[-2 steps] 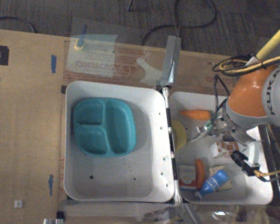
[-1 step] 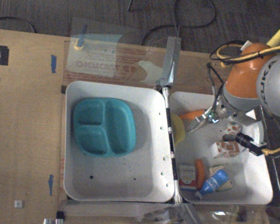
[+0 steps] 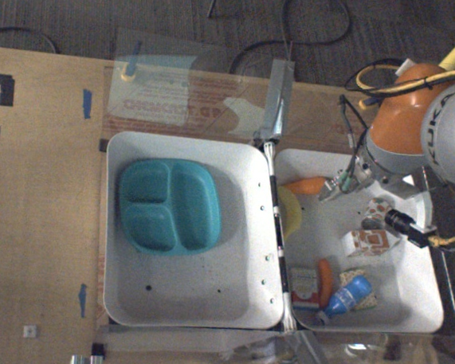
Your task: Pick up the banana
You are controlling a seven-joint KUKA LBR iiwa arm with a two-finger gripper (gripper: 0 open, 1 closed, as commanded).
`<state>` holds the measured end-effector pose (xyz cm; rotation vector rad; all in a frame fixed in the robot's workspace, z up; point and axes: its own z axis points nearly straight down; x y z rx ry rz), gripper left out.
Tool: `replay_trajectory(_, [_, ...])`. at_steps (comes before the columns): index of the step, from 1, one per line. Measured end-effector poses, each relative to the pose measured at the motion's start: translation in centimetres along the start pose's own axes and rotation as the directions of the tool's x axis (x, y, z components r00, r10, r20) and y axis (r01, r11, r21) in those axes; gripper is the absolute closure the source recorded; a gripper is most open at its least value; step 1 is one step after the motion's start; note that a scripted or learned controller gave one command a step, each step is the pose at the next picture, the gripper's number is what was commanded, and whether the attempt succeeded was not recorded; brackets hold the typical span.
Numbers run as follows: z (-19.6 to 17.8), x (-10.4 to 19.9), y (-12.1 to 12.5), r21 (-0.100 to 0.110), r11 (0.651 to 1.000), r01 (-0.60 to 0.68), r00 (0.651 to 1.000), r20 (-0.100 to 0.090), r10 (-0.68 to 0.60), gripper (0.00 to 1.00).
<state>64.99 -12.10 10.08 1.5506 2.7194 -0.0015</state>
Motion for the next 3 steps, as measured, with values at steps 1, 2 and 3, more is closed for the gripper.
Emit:
replay_trajectory(1, [0.3,0.2,-0.2,0.01,1.0,0.0,1.0,-0.01,0.0,0.0])
replay_trajectory(2, [1.2,-2.3,-0.2,0.04,0.995,-0.088,0.995,-0.043,0.09,0.0])
replay_trajectory(3, [1.2,2.6,-4.0,-0.001,0.979,-0.205,0.979,-0.006,0.205,0.0])
